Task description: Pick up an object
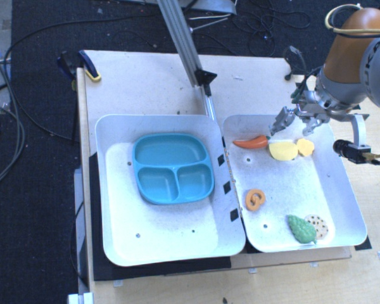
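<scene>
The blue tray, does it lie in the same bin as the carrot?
No, the blue tray lies in the left bin, the carrot in the right bin.

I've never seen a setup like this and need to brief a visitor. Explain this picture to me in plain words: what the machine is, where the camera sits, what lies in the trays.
The picture comes from one fixed camera above a bench, looking down at a slant. The grey and orange machine at the right is a robot arm driven by a program. At its tip is a two-finger pincer for grasping things; here it hangs over the far edge of the right bin, fingers spread, with nothing between them.

Two shallow white bins sit side by side. The left bin holds a blue divided plate. The right bin holds toy food: an orange carrot, a yellow piece with a smaller yellow piece beside it, a small pretzel, a green item and a speckled cookie touching it.

The job is to pick up an object; none is lifted yet.
</scene>
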